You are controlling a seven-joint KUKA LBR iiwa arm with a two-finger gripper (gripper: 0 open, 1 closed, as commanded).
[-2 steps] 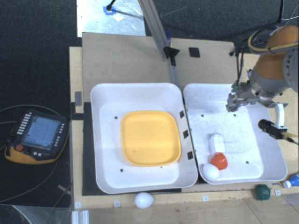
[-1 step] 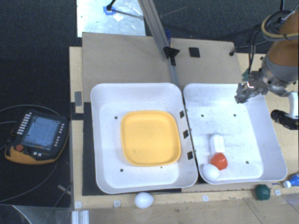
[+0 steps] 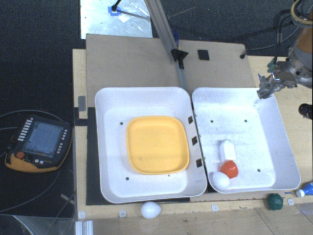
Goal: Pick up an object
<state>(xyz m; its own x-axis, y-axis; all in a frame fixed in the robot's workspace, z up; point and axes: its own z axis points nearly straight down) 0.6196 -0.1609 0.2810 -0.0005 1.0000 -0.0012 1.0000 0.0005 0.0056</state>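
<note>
In the right bin (image 3: 274, 131), near its front left corner, lie a white oblong block (image 3: 227, 149), a red-orange ball (image 3: 229, 169) just in front of it, and a white egg-shaped object (image 3: 220, 180) at the rim. A yellow square plate (image 3: 157, 144) fills the middle of the left bin (image 3: 110, 131). My gripper (image 3: 267, 86) hangs above the right bin's far right corner, well away from the objects. Nothing shows between its fingers.
A white egg (image 3: 150, 210) rests on the bench in front of the left bin. A dark green ball (image 3: 275, 201) and a small blue-white item (image 3: 303, 191) lie off the right bin's front right corner. A slanted metal rod (image 3: 164, 23) crosses the back.
</note>
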